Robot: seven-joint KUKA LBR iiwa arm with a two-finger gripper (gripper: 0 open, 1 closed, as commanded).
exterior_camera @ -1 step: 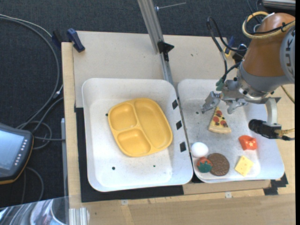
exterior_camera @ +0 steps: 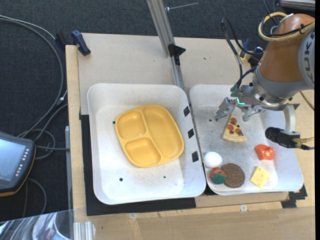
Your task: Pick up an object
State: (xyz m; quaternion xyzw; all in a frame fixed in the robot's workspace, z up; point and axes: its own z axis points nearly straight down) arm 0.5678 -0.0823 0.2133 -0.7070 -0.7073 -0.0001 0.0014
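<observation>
In the right bin (exterior_camera: 295, 176) lie several toy foods. A pizza slice (exterior_camera: 234, 130) sits near the middle, its tip pointing to the far side. My gripper (exterior_camera: 235, 112) hovers just over that tip, open, with one finger (exterior_camera: 223, 111) to the left of the tip and the other to the right. Nothing is held between them. Further toward the front lie a red block (exterior_camera: 264, 152), a yellow cheese wedge (exterior_camera: 260, 176), a brown round patty (exterior_camera: 233, 175), a red and green piece (exterior_camera: 217, 175) and a white egg (exterior_camera: 213, 159).
The left bin (exterior_camera: 102, 179) holds a yellow divided plate (exterior_camera: 148, 135). A metal pole (exterior_camera: 162, 19) rises from the divider between the bins. A black part (exterior_camera: 280, 136) juts over the right bin's right side. The grey and orange arm (exterior_camera: 287, 54) looms above the bin's far right.
</observation>
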